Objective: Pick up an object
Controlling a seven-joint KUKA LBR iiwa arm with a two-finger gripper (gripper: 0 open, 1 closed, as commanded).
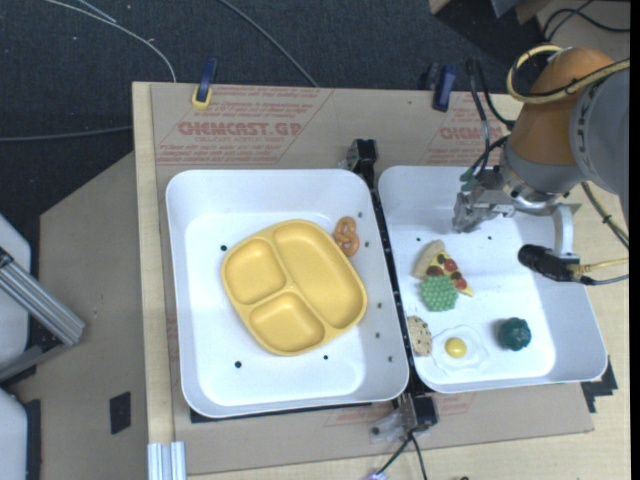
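My gripper (470,218) hangs over the upper part of the right bin (575,308), with nothing visibly between its fingers. Below it and slightly left lie a pizza slice (438,264) and a green knobbly piece (437,292). Further toward the front sit a cookie (419,336), a fried egg (457,348) and a dark green round object (515,334). In the left bin (200,268) a pretzel (347,236) rests beside the yellow divided plate (292,286).
A black cable connector (545,261) juts over the right bin from the arm side. Clamps hold the bins at the seam top (362,154) and bottom (420,410). Cardboard lies under both bins.
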